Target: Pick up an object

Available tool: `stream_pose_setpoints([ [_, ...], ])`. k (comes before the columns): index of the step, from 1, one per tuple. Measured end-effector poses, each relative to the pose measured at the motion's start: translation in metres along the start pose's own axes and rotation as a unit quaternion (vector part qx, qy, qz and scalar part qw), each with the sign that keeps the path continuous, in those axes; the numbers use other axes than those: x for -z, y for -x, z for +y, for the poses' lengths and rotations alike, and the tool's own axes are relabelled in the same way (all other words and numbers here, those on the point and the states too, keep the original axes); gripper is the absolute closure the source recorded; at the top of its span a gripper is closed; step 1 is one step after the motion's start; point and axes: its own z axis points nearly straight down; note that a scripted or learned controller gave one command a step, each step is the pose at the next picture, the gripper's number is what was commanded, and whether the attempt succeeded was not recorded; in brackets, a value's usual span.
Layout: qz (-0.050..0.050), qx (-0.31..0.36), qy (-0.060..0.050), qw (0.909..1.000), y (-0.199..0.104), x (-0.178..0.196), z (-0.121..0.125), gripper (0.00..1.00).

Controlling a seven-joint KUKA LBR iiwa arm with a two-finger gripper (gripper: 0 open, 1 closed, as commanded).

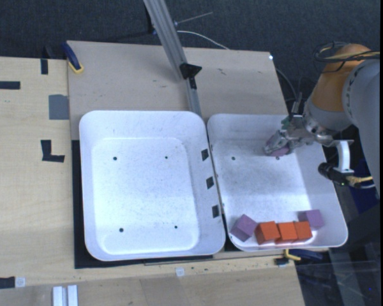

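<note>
My gripper [277,147] hangs low over the upper part of the right bin [262,177], reaching in from the right. A small purplish patch [280,151] shows at its tip, too small to tell what it is. Along the bin's near edge lie a purple block [245,225], three orange blocks [285,232] in a row, and another purple block [315,218]. All of these lie well below the gripper and apart from it.
The left bin [143,183] stands beside the right one, with black clips [210,182] along the shared edge. A slanted metal pole [172,40] rises at the back. The arm's orange band [335,85] is at the right.
</note>
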Motion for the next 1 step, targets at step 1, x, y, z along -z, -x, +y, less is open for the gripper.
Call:
stream_pose_setpoints([
  [1,0.001,0.002,-0.002,1.0,-0.0826,0.045,0.0415,1.0],
])
